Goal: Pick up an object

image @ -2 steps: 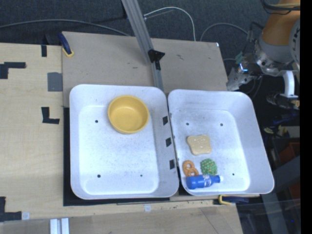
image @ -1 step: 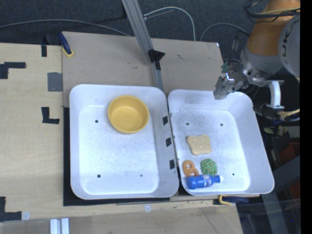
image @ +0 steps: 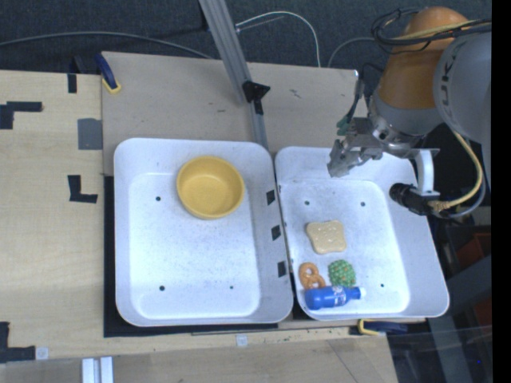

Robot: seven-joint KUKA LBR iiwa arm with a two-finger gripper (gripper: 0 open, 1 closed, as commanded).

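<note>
Pale wooden worktop [image: 184, 94] carries two white bins. I see my hand [image: 345, 163] over the far rim of the right bin [image: 399, 238]; whether it is open or closed I cannot tell. Nearer me than the hand lie a slice of toast [image: 326, 236], a pretzel [image: 311, 275], a green lump [image: 342, 272] and a blue bottle [image: 331, 296]. Left of the hand, the left bin [image: 192, 278] has a yellow bowl [image: 210, 186].

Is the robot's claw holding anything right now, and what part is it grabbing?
Nothing is held. The gripper hangs over the far edge of the right bin, with no object between its fingers. The toast slice lies nearer the front of that bin.
</note>
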